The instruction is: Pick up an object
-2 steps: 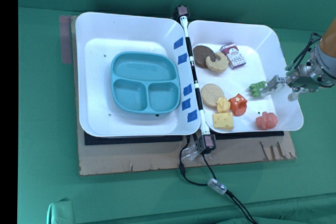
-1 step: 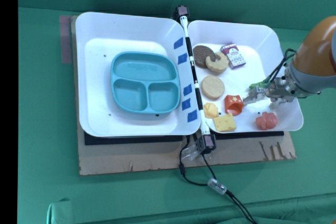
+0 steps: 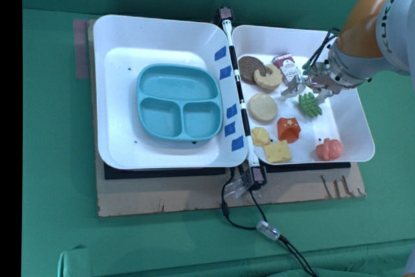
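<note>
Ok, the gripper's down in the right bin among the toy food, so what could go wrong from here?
1. The gripper sits between the green toy and the red-and-white carton; it may nudge one while closing on the other.
2. The items lie packed together, so two might lift at once.
3. The bin's right wall is near; the wrist could clip it.

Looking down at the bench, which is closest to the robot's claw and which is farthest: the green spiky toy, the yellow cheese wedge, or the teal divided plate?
From the gripper, in the camera view:
1. Green spiky toy, just below the gripper in the right bin.
2. Yellow cheese wedge, near the front edge of the same bin.
3. Teal divided plate, across in the left bin.
</note>
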Controlling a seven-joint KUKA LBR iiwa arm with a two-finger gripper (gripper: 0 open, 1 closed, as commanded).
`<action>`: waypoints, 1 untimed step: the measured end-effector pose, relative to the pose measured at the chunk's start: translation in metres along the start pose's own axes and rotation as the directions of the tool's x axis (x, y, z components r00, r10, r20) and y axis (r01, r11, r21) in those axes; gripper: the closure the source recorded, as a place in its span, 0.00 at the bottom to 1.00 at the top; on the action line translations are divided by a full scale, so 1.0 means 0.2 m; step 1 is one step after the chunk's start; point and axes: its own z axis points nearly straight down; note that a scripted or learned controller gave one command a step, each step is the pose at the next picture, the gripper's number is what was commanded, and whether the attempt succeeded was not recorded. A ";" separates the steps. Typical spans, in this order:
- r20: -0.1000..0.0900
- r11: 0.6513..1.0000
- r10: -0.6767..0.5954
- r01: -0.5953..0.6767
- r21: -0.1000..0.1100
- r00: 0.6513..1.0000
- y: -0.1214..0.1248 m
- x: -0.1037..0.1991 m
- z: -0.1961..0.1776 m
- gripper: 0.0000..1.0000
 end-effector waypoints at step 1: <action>0.007 1.000 0.007 -0.006 -0.015 1.000 0.01 -0.02 -0.08 1.00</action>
